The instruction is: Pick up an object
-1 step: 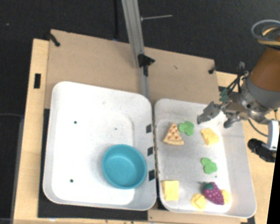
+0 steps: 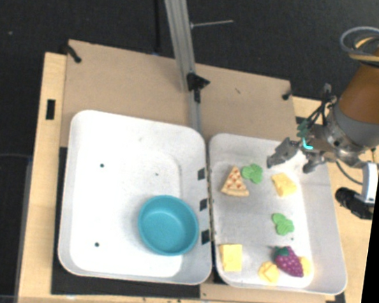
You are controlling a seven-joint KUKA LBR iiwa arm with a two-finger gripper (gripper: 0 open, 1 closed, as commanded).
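bowl [image 2: 166, 225]: teal blue
bins [image 2: 106, 142]: white
pizza slice [image 2: 235, 183]: orange-tan with red spots
grapes [image 2: 289, 260]: purple
cheese block [image 2: 231, 257]: yellow
leafy pieces [image 2: 282, 224]: green
arm [image 2: 364, 96]: orange band over grey
bench [image 2: 115, 83]: tan

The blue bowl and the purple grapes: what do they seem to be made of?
The blue bowl looks like moulded plastic: one even colour, smooth, a soft sheen. The purple grapes look like a toy, probably plastic or rubber, with bumpy, uniformly coloured lumps; which one is unclear.
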